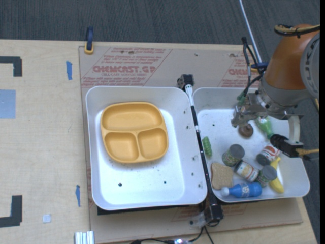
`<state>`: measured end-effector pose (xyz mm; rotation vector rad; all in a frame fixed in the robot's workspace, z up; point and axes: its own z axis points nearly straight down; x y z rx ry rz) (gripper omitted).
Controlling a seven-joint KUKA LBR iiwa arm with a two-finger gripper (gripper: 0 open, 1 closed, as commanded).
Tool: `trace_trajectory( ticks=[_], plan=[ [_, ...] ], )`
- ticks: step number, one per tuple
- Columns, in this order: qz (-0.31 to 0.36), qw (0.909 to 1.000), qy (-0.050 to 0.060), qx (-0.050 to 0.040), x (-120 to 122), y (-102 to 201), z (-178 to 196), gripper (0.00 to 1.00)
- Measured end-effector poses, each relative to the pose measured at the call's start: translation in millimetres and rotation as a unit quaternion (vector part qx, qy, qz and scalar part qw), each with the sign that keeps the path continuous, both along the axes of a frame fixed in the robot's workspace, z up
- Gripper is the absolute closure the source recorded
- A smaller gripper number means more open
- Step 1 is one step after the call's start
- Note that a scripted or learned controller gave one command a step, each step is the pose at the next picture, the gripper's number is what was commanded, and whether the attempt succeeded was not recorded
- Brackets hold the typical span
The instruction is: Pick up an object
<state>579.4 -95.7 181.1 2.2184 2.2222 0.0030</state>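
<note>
Fingers: you've got the fingers (246, 120) low over the far part of the right bin (302, 183), spread apart as far as the view lets you judge, with nothing between them.
Closest thing: brown round piece (246, 131), sitting on the bin floor just under the tips, at their near side. Can't tell if they're touching it.
Also close: green packet (264, 126), lying just to the right of the brown piece and partly under the wrist.
Arm: grey with the orange band (289, 55), coming in over the right bin's far right corner.
Rest of right bin: green ribbed piece (207, 146) along the left wall, grey can (234, 154) mid-bin, slice of bread (221, 176) and blue bottle (244, 190) along the near edge, yellow banana (277, 181) by the near right corner, with a few small labelled cans bunched beside it.
Left bin: left bin (92, 151) holds a yellow divided plate (134, 131), sitting toward its far left corner.
Surface: both bins sit side by side on the surface (40, 151), walls touching.
</note>
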Motion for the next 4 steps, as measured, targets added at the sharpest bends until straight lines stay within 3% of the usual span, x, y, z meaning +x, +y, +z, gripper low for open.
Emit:
trace_trajectory(
  ticks=[1,2,3,4],
  plan=[
    [-0.001,1.0,0.001,-0.0006,-67,-78,-91,1.0],
    [0.0,1.0,0.0,0.0001,-59,4,-50,1.0],
    [-0.002,1.0,-0.001,-0.0018,-99,-89,-5,1.0],
    [0.0,1.0,-0.001,-0.0002,-78,19,4,1.0]
  ],
)
